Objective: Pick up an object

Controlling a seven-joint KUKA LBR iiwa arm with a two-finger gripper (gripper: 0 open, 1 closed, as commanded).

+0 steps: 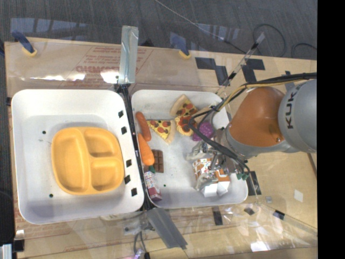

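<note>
Clutter lies under the gripper point(211, 169) in the right bin point(178, 198) — a crumpled packet point(202, 169) and a white box point(215, 189), hard to tell apart; whether the jaws are wide, narrow or holding anything I cannot tell. Left of the jaws: pizza slice point(160, 128), sausage point(142, 125), carrot point(146, 151). Far left, a yellow divided plate point(86, 159) sits in the left bin point(32, 107).

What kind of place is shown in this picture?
Probably a robotics lab test bench, not a kitchen. A grey and orange KUKA arm reaches over two white bins taped onto cardboard, and the food is toys: pizza slices, a carrot, beside a yellow divided plate.
</note>
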